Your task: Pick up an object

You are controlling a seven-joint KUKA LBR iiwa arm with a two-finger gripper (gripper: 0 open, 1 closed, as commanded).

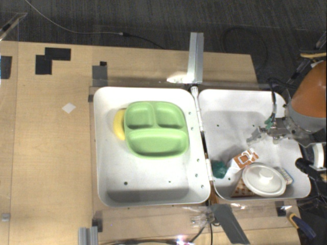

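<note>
Over the right bin [225,111], the gripper [258,135] is hanging near that bin's right wall, its thin metal fingers [252,138] pointing toward the bin's middle. Nothing is sitting between the fingers, and how far apart they are standing is too small to tell. Behind the gripper, the grey arm with its orange band [311,93] is reaching in across the right bin's far right corner.

Along the right bin's near wall, several objects are lying together. A round white lidded dish [264,180] is resting at the near right part of that bin, apart from the gripper. Just beside the dish, toward the bin's middle, a small orange-and-white packet [246,158] is lying, and a dark teal object [219,169] is sitting close to the bin's left wall.

Left of the right bin, the left bin [133,188] is holding a green divided tray [155,128], with a yellow object [118,125] peeking out from under the tray's left edge.
</note>
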